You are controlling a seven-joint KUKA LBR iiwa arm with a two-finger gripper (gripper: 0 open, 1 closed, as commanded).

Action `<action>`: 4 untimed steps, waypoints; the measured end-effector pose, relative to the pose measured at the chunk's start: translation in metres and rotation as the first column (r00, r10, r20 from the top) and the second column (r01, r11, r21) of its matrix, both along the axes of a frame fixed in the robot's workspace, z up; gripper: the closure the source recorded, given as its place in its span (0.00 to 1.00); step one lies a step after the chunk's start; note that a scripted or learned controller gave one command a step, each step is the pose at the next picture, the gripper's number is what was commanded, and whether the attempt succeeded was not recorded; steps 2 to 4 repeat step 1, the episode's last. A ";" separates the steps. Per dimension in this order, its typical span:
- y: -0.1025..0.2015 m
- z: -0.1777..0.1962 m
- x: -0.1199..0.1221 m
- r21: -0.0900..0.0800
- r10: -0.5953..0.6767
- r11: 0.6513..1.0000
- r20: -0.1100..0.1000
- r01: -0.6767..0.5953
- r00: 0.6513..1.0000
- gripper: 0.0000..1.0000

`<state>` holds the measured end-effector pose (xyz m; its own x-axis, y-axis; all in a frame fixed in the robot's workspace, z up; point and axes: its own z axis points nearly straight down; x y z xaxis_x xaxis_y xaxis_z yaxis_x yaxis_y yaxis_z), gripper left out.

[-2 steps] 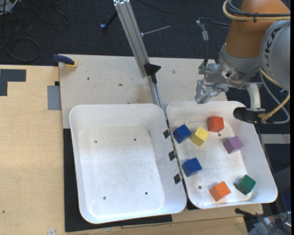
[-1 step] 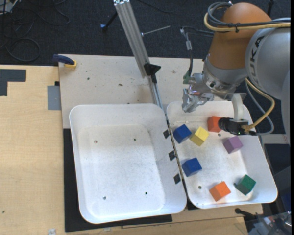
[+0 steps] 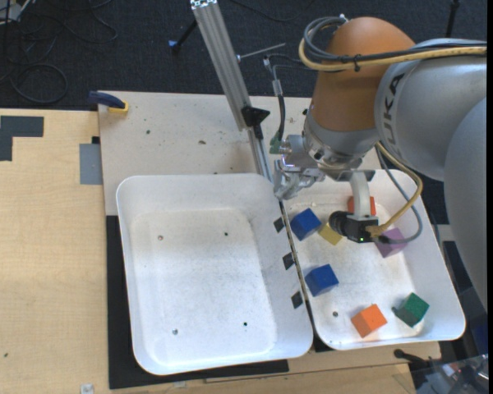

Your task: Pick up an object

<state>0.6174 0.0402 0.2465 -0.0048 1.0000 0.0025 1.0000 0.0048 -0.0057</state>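
The gripper is hanging over the upper left corner of the right bin, its opening impossible to tell, while blue blocks, an orange block and a green block are lying inside.

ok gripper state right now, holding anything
Two-finger gripper: hanging over the near-left corner of the right shallow white bin, above the blue cube; whether it grips anything cannot be told.

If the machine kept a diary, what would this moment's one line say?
arm: over right bin | gripper: near bin's far left edge, grip unclear | blocks: lying loose in right bin | left bin: beside it
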 end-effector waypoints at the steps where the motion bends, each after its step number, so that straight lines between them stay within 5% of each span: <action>1: 0.051 -0.014 -0.025 -0.001 -0.001 1.000 -0.001 0.001 1.000 1.00; 4: 0.051 -0.014 -0.025 -0.001 -0.001 1.000 -0.001 0.001 1.000 1.00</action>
